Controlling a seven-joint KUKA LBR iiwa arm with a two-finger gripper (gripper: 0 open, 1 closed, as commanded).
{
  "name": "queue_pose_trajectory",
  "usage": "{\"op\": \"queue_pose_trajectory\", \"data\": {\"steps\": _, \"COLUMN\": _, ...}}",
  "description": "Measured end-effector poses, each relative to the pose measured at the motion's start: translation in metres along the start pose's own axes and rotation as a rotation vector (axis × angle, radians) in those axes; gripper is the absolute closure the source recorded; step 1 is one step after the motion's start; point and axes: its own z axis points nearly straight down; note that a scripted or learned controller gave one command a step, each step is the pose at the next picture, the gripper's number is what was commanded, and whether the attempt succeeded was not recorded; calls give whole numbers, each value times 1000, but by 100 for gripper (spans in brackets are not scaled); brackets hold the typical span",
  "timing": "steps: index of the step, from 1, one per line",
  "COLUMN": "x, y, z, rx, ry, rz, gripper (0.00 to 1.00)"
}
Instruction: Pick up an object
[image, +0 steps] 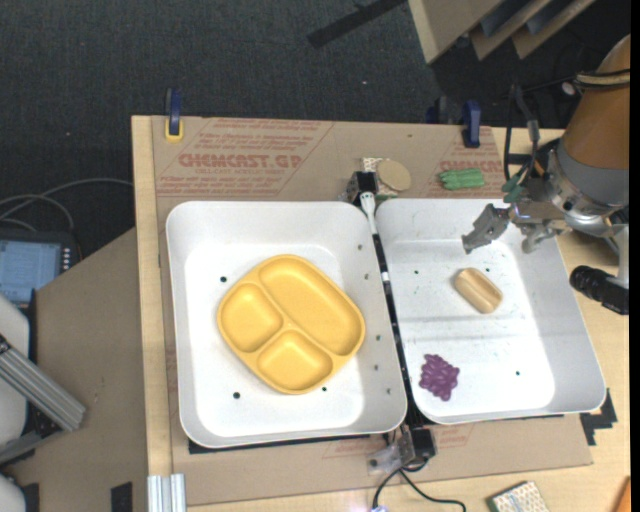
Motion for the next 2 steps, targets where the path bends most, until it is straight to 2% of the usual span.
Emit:
{"op": "queue_pose_trajectory", "data": {"steps": 1, "x": -25, "y": -12, "z": 155, "rx": -4, "ry": -1, "rz": 0, "gripper": 0}}
{"op": "queue_pose_trajectory", "data": {"steps": 2, "x": -79, "y": -26, "z": 167, "rx": 1, "ry": -2, "rz": 4, "gripper": 0}}
